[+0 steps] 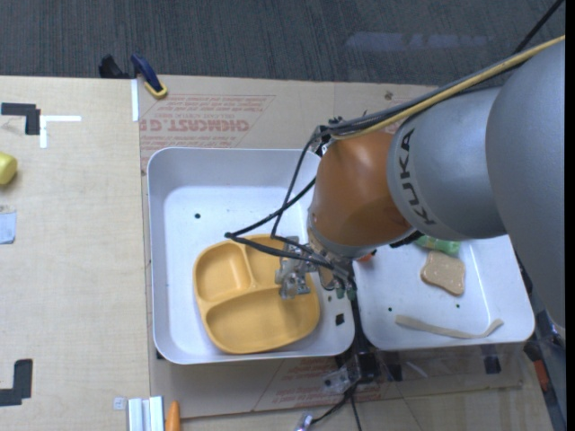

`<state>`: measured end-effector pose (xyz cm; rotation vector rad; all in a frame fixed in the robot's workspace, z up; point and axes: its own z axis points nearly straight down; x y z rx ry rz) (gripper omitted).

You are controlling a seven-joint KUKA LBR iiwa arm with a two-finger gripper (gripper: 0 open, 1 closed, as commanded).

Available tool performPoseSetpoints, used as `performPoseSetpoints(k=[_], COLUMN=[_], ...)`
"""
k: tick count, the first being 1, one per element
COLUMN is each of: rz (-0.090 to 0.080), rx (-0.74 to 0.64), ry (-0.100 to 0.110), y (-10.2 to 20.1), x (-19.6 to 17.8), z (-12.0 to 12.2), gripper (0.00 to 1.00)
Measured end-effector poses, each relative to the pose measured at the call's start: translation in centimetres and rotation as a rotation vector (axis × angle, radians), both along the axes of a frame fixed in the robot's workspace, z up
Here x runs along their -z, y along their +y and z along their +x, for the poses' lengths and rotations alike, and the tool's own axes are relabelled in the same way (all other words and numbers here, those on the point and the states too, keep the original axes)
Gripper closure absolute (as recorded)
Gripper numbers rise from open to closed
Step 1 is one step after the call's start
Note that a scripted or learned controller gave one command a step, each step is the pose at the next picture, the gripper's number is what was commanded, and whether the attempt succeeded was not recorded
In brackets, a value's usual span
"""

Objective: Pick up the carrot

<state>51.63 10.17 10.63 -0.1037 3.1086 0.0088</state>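
Wooden bench lies under a dark floor at the top, and on a sheet of cardboard stand two white bins side by side. A small yellow object sits at the far left of the bench, well apart from the bins.

From the camera view, the left bin holds a yellow plate with compartments. The arm reaches in from the right, and the gripper hangs just over the right part of the plate. Cables cross in front of it, so I cannot tell if it is wide or narrow, and I see nothing held in it.

The right bin holds a tan piece like bread and a pale long strip near the front wall. Just under the wrist there is a small orange-red spot, which I judge to be the carrot, with a green bit beside it (maybe its leaves). The arm hides most of it, so I am not sure.

If it is a toy carrot, I expect it to be light, stiff and a little smooth, and it may roll. The best hold is across the thick middle of the body, not on the narrow tip or the leaves. The gripper is now over the wrong bin for this.
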Motion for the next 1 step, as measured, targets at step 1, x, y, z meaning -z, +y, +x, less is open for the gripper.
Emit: performPoseSetpoints(k=[1], rz=[0.000], rx=[0.000], ry=[0.001], y=[0.00], x=[-0.86], z=[0.02], gripper=[1.00])
